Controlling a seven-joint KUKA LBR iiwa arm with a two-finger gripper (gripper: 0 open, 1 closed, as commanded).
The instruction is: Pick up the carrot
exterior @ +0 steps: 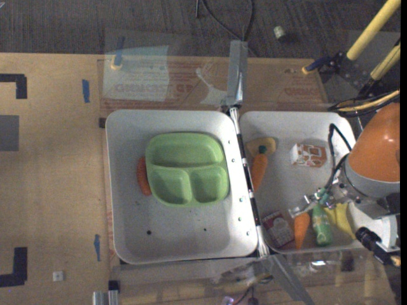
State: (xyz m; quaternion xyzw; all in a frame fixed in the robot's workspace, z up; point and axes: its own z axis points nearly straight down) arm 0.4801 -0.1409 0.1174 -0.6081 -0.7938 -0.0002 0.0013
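- Grey robot arm (375,170) with an orange band reaches in from the right edge.
- Its gripper (316,202) points left and downward, low over the right side.

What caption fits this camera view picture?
Robot arm reaching over the right bin toward a carrot.

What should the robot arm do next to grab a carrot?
Probably ease the end effector a little lower onto the carrot lying just below it at the right bin's front edge. That carrot sits tight between a small red packet and a green bottle, so a careful approach seems wise.
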